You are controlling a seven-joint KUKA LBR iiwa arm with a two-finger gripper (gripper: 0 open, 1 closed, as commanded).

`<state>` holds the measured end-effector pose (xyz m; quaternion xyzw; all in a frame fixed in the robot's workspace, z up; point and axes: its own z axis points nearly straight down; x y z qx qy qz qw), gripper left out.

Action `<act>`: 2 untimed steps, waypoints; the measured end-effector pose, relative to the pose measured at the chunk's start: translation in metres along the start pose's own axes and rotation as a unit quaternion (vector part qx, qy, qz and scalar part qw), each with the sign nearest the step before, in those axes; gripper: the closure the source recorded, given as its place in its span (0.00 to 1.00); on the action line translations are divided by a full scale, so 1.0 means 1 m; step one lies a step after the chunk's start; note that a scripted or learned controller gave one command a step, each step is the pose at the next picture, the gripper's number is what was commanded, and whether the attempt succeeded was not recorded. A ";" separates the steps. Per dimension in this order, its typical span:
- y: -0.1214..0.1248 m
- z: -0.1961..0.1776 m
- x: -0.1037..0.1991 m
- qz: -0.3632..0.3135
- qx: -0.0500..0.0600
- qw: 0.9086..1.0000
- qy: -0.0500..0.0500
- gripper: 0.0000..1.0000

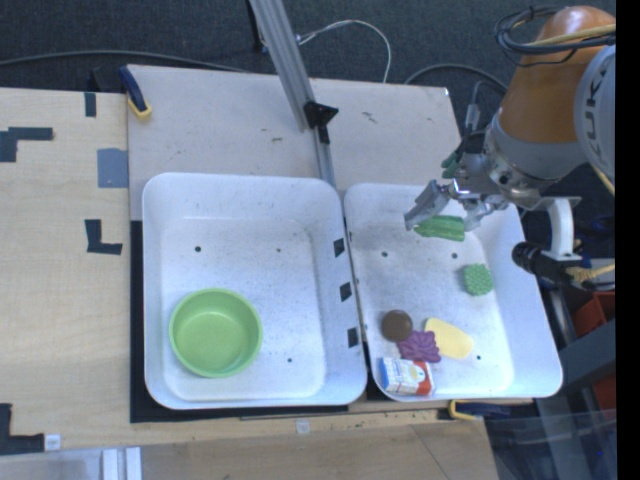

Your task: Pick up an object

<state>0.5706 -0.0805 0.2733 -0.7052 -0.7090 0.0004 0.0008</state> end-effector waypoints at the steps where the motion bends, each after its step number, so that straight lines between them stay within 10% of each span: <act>1: 0.004 0.021 0.054 -0.001 0.001 1.000 0.000 1.00; 2: 0.011 0.032 0.114 -0.001 0.001 1.000 0.000 1.00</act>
